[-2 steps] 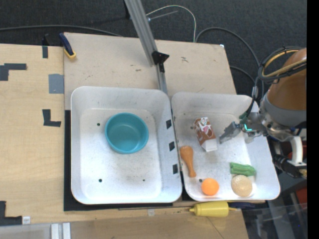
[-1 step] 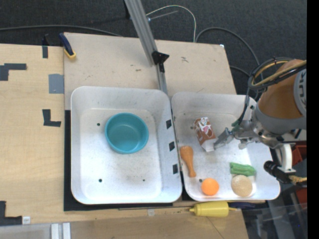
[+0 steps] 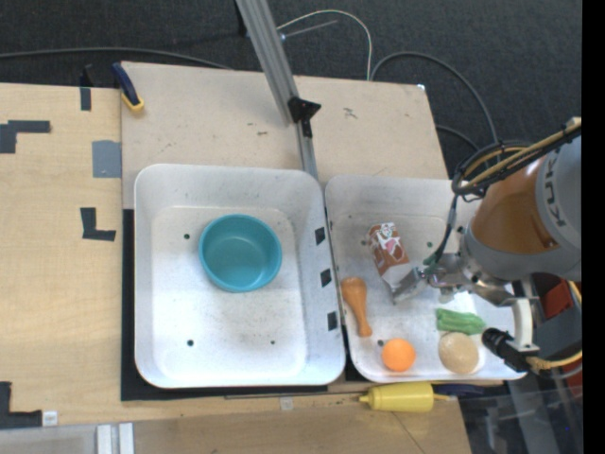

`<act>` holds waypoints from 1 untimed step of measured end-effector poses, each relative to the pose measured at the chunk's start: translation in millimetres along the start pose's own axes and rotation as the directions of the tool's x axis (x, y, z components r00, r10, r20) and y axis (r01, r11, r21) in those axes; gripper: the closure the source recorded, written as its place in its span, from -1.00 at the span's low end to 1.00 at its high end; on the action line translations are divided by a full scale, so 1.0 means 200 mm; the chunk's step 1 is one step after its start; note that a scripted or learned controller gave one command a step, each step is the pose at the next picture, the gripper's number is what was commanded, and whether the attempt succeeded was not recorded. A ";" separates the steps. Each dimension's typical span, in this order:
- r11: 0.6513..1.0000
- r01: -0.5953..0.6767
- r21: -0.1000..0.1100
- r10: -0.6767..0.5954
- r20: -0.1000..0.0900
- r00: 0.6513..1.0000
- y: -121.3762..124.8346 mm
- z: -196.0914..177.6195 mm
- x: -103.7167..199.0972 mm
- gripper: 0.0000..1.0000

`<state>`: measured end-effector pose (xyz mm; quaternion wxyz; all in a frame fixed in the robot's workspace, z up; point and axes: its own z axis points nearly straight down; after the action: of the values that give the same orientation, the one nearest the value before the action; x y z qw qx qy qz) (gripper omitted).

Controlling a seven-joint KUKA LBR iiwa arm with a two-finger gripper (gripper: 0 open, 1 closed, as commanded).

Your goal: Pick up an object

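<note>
In the right bin (image 3: 378, 189) lie a brown packet with a red and white label (image 3: 387, 247), an orange drumstick-shaped toy (image 3: 356, 304), an orange ball (image 3: 399, 355), a green piece (image 3: 459, 321) and a beige ball (image 3: 458, 352). My gripper (image 3: 408, 286) reaches in from the right and hangs low over the middle of this bin. It is just below and right of the brown packet, left of the green piece. Nothing is visibly held.
The left bin (image 3: 161, 348) holds a teal bowl (image 3: 240, 252). A yellow object (image 3: 402, 397) lies just outside the right bin's front rim. A grey pole (image 3: 271, 50) slants in from the top to the bins' shared edge. Cables loop behind the right bin.
</note>
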<state>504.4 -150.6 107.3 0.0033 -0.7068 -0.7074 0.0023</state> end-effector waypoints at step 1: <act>1.000 0.000 -0.008 0.000 0.002 1.000 0.00 0.09 0.00 -1.00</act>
<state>504.9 -150.7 90.2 -0.0003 -0.7069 -0.7073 0.0004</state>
